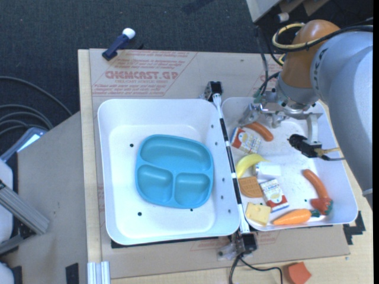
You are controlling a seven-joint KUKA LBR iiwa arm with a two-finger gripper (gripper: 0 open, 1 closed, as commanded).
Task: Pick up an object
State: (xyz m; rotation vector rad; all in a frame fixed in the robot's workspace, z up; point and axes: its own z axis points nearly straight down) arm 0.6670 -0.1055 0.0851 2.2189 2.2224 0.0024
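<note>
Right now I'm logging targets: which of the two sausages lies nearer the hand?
The sausage at the right bin's far end, just below the hand; the other sausage lies by the right wall.

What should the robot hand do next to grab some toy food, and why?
Probably lower straight down a little. The gripper hangs over the back of the right bin, just above the toy sausage, so that is the nearest thing to grab. Nothing shows in its grasp yet.

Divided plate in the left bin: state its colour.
The divided plate is light blue, plain, clearest in the camera view.
</note>
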